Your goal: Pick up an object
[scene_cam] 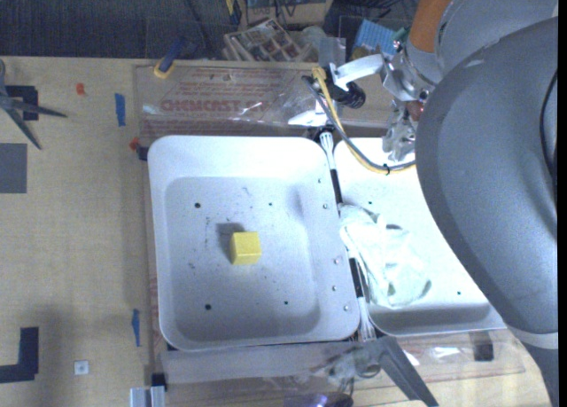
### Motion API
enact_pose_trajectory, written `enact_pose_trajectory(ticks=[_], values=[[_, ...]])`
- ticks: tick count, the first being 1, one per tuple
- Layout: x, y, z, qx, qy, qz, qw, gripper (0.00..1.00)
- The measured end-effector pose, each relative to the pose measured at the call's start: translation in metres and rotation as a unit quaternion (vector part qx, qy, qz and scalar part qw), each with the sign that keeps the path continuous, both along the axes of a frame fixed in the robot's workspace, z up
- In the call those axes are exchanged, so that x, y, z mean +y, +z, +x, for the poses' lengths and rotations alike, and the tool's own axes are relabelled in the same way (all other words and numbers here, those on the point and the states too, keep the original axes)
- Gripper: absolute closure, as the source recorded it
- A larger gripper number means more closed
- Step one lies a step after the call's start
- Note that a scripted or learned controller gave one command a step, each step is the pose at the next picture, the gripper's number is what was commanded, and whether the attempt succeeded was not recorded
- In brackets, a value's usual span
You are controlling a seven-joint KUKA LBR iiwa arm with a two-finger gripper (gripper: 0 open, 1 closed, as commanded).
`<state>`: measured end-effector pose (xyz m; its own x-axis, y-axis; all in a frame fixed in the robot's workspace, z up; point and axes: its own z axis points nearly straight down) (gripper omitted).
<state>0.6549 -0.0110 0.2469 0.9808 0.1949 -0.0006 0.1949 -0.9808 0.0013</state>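
Hand point(400, 141) above right bin point(461, 301), grip unclear, yellow block point(245, 247) in left bin point(177, 166).

Items counted on the bench: two white bins, the left bin point(177, 166) and the right bin point(425, 312). One yellow block point(246, 247) lies in the left bin. One clump of clear crumpled plastic point(385, 259) lies in the right bin. One grey arm point(496, 157) is in view, with one orange band point(427, 17). Two blue tape strips point(120, 109) mark the bench.
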Motion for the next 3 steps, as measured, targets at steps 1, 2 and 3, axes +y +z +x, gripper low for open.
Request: enact_pose_trajectory(ticks=[1, 2, 3], values=[[-0.001, 0.008, 0.001, 0.001, -0.001, -0.0003, 1.0000, 1.00], [-0.003, 0.016, 0.001, 0.001, -0.002, -0.0006, 1.0000, 1.00], [-0.005, 0.024, 0.002, 0.002, -0.004, -0.0007, 1.0000, 1.00]])
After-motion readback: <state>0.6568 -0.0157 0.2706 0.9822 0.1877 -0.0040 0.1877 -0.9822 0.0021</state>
